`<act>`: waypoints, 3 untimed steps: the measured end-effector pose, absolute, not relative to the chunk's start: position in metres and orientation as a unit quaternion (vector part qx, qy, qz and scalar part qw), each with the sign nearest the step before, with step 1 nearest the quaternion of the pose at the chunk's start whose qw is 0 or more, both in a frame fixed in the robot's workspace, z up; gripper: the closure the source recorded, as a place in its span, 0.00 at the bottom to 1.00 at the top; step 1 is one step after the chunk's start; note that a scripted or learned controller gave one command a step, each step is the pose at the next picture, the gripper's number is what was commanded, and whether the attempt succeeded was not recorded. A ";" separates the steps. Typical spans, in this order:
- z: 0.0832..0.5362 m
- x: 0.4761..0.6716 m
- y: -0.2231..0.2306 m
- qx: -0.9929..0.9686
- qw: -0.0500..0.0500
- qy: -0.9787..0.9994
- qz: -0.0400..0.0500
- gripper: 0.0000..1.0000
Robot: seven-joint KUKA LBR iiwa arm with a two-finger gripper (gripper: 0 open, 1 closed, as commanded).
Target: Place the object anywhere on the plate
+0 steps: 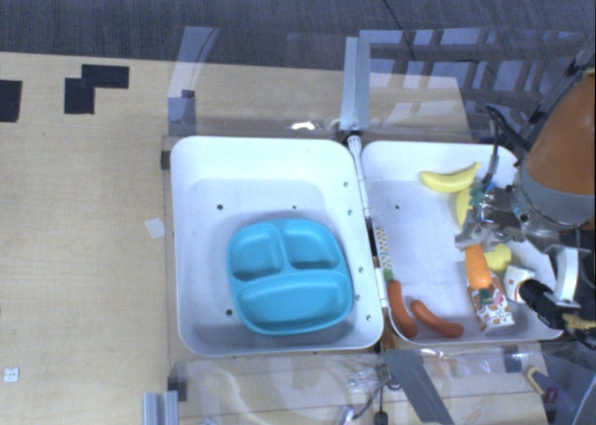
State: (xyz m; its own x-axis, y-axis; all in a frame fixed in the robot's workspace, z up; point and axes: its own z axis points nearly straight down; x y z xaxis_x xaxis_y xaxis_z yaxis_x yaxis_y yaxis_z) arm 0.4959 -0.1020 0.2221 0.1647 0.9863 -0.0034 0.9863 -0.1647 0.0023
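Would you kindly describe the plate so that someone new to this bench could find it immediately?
Start with the two white bins side by side and take the left bin. Inside it, towards the near edge, lies the plate. It is bright blue, a rounded rectangle split into three compartments, whereas the toy foods, such as the banana, all lie in the right bin.

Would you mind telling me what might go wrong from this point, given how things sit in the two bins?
1. The gripper sits amid a tight cluster: carrot, banana and a small carton. It may well catch the wrong item or nudge neighbours.
2. The blue plate lies in the other bin, past the divider; anything weakly gripped could drop on the way across.
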 end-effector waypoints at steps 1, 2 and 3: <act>0.227 0.494 -0.020 0.724 0.002 0.690 0.000 1.00; 0.266 0.489 0.016 0.836 0.002 0.548 0.000 1.00; 0.232 0.516 0.077 0.805 0.001 0.593 -0.001 1.00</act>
State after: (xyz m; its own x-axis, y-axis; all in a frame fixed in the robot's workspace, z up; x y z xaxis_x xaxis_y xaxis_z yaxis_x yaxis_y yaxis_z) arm 0.5160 0.0766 0.2316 0.2963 0.9551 -0.0030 0.9551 -0.2963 -0.0004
